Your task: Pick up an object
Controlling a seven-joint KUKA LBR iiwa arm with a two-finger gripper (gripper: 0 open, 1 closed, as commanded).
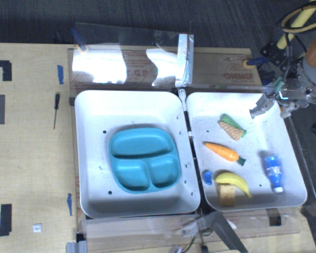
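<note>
Camera view looks down on the right bin (297,186), where the things I could pick up lie loose on the white floor. Near its middle sits a carrot (223,152), orange with a green end pointing toward four o'clock. Up at twelve o'clock from it rests a corn cob (231,127), and down at six o'clock a banana (234,182) curves beside a small wooden block (227,195), the two touching. A little blue cap (207,177) lies just at nine o'clock of the banana. At three o'clock of the banana lies a blue bottle (273,173), on its side. My gripper (264,106) hangs over the bin's far right corner, at one o'clock from the carrot, gripping nothing; whether my jaws are parted I cannot tell. Across the divider, the left bin (89,109) carries a blue compartment tray (145,158).
</note>
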